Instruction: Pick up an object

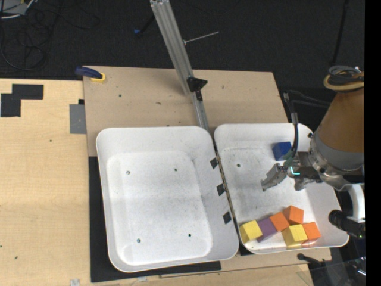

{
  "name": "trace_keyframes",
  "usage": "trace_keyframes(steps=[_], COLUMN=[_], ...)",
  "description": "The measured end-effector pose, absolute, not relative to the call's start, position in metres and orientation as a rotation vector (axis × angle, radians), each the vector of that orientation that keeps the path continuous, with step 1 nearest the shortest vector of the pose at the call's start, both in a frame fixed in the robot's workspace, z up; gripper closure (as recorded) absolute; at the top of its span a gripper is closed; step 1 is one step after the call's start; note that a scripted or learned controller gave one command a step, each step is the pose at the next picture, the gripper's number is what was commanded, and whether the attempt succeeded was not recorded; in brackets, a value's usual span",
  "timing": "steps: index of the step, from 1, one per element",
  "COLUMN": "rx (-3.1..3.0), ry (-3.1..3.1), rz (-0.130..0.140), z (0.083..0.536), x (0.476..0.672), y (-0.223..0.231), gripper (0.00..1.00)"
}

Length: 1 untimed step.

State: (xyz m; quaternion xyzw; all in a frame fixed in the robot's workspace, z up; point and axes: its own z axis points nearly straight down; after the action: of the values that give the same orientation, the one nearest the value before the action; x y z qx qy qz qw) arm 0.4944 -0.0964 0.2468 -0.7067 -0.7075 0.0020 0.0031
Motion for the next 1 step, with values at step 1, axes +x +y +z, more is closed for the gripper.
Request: trace_keyframes(steps=[1], rx=[-2.226], ry=[-2.214], rz=[0.002], z=[0.2483], x=[0.4948], y=[-0.0981], gripper=[0.00])
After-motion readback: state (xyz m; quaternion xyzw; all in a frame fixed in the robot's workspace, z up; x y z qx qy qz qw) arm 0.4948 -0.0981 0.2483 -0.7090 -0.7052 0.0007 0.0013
